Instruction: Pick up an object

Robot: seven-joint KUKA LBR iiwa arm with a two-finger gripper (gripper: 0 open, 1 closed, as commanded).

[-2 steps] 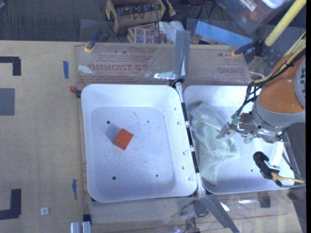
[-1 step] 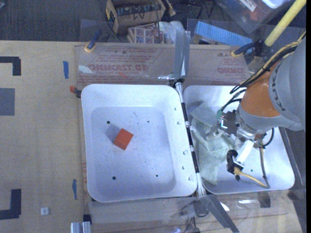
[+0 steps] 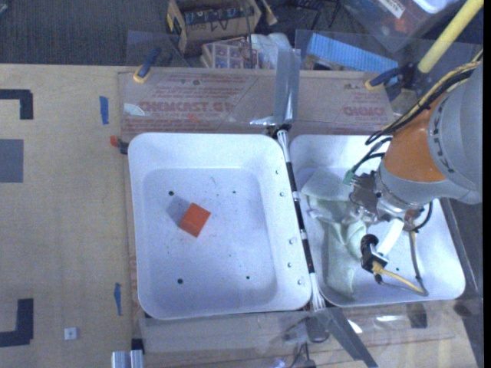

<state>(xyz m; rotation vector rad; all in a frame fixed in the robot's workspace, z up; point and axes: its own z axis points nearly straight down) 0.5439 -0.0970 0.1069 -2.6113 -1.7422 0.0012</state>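
Wooden bench (image 3: 61, 228) under us, cluttered floor beyond it, and 2 shallow white bins side by side. Take the left bin (image 3: 153, 156) as our landmark: an orange block (image 3: 195, 219) sits inside it, a little left of centre, alone on the floor of the tray. Just right of the left bin, in the right bin (image 3: 453, 271), lies a crumpled pale cloth (image 3: 334, 240), and that is where the arm (image 3: 430, 152) is working. The gripper (image 3: 368, 221) is down low over the cloth, well apart from the block, and whether the claw is spread or pinching I cannot tell; cables and wrist hide it. Nothing visibly sits between the tips. Judgement call: the cloth looks like the target, and soft fabric slips, so aim for a raised fold, pinch deep, then lift straight and slowly to avoid snagging the rim.
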